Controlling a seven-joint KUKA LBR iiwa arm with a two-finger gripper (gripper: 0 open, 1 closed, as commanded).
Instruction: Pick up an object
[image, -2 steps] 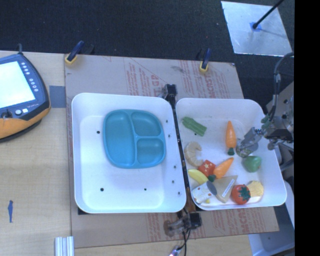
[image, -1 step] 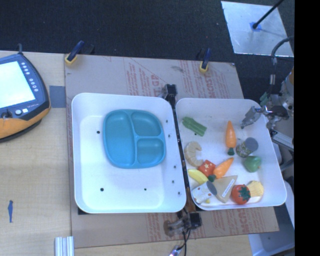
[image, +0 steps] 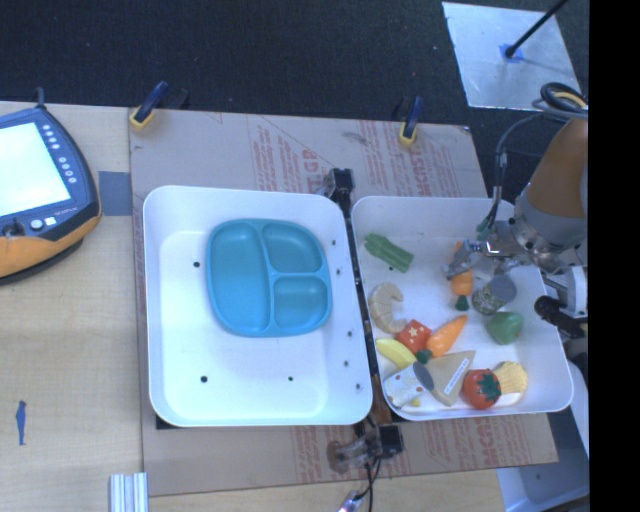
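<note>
Here, the claw (image: 478, 268) is seen lowered into the right bin (image: 432, 212), amid toy food; whether it is open or closed, or has hold of anything, cannot be told. An orange piece (image: 461, 283) is pressed against it, a green piece (image: 505, 326) lies near it, and a blue divided plate (image: 268, 276) is set well apart, in the left bin (image: 170, 300).

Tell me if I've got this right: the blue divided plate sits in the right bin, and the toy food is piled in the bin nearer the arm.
Not quite. In the camera view the blue divided plate sits in the left bin, not the right one. The toy food is indeed piled in the right bin, nearer the arm.
</note>
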